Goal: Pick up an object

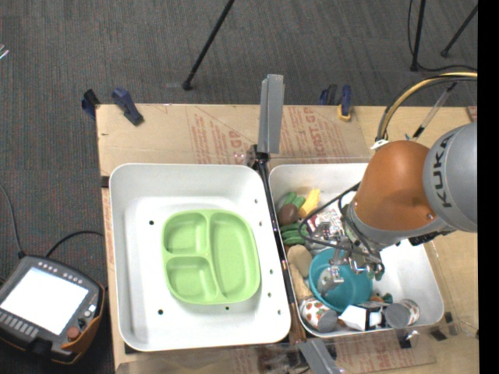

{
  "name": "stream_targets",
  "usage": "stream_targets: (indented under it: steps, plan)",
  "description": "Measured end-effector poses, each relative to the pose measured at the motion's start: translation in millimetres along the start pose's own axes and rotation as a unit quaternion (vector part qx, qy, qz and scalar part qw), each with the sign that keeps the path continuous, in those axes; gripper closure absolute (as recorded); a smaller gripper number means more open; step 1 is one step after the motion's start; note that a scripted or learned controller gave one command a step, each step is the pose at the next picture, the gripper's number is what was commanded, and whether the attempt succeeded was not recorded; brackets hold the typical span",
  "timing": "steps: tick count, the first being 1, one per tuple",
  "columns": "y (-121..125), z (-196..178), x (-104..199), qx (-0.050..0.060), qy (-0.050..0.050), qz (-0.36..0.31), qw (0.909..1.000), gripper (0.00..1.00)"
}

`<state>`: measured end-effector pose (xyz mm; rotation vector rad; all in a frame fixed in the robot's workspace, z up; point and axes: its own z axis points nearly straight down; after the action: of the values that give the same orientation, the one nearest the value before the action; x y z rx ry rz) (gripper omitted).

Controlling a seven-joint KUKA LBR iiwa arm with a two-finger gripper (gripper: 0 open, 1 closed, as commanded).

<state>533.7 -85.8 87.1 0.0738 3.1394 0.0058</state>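
The gripper [337, 275] sits low — inside the teal bowl [351, 288], touching it.

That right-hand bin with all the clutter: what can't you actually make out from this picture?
- Tool: it hangs over the teal bowl, but cables and the orange wrist band crowd it, so its grip can't be judged.
- Right bin: the arm covers much of its floor.
- Small items along the bin's near edge: too small and jumbled to identify.
- Handheld screen: glare washes out its display.
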Motion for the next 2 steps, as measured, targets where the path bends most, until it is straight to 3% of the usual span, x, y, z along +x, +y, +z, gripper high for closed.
stream_targets:
  steps: [1, 2]
  plan:
    - [2, 0, -15, 0.002, 0.000, 0.115, 0.9934, 0.00]
    - [5, -2, -95, 0.002, -0.001, 0.144, 0.9896, 0.00]
